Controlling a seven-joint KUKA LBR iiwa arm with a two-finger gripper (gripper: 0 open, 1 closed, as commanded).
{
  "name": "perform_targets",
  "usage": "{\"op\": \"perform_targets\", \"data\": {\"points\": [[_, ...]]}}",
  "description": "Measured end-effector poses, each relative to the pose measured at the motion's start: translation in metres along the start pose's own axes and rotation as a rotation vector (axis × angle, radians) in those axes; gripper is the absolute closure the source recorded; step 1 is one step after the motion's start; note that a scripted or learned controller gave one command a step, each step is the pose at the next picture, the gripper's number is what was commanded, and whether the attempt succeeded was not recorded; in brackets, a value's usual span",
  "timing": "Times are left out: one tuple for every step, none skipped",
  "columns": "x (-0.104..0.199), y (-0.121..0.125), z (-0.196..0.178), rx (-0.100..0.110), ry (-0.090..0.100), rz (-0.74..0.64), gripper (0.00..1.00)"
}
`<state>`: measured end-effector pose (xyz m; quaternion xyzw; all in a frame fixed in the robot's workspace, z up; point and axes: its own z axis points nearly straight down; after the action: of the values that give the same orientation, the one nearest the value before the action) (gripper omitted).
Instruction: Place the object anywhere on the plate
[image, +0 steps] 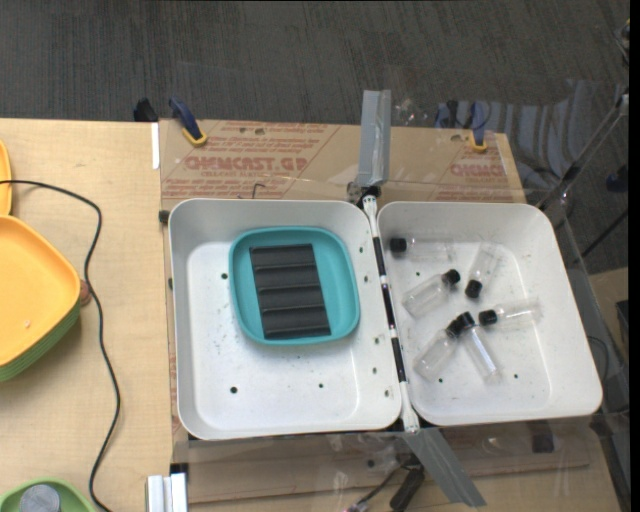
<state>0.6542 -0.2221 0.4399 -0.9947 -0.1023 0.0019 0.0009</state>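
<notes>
Guessing risk: clear vials (470, 320) in right bin (560, 390) slip or roll before reaching teal plate (345, 290); can't tell my claw's state.

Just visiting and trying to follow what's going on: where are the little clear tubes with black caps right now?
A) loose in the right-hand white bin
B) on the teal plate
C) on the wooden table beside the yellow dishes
A: the small clear plastic vials with black caps lie scattered in the right-hand shallow white bin, while the teal square plate sits in the left white bin.
</notes>
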Motion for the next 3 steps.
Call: {"op": "perform_targets", "data": {"points": [[-0.0001,-0.0007,0.0012,0.000,-0.003,-0.010,0.00],[-0.0006,-0.0003,0.0010,0.000,-0.002,0.001,0.00],[-0.0022,-0.0001,0.0011,0.001,-0.002,0.004,0.00]]}}
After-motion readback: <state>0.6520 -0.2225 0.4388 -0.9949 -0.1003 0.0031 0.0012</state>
